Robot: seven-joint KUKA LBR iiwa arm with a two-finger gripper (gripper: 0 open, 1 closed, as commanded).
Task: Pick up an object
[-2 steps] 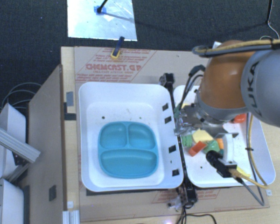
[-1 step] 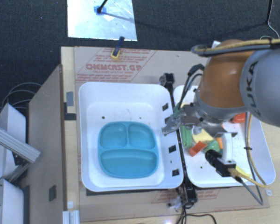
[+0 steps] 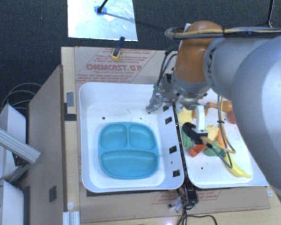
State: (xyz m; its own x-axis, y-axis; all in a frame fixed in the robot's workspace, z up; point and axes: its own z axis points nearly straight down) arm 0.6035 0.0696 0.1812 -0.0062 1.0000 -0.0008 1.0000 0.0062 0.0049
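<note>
**A:** Hanging above the far right corner of the left bin [image 3: 86,125], the gripper [image 3: 154,104] sits just beside the wall where the two bins meet. It looks like bare grey metal below the glossy orange band.

**B:** Is it released or clenched on something?

**A:** Not clear from this angle, and I see nothing in its grasp. The things to pick are all in the right bin [image 3: 255,175]. There is a curved yellow banana-shaped toy [image 3: 238,170] near the front edge, and a red-orange piece [image 3: 195,150] touching a green piece [image 3: 210,149]. A rounded orange thing [image 3: 227,106] lies farther back, partly hidden by the arm.

**B:** And the left bin?

**A:** It holds a smooth blue divided plate [image 3: 129,150], a rounded rectangle with three compartments, lying flat towards the front. It is well apart from the gripper.

**B:** What are the bins like?

**A:** They are shallow white plastic with rounded corners and a slight sheen.

**B:** What is underneath?

**A:** A brown cardboard sheet [image 3: 91,62] with red lettering, and a small blue-and-yellow tool [image 3: 117,48] lies on its far edge. Around it is dark, coarse carpet [image 3: 28,32]. A crinkled silvery sheet [image 3: 100,11] lies at the back, and loose cables [image 3: 11,97] and a pale metal bar [image 3: 14,142] are at the left.
</note>
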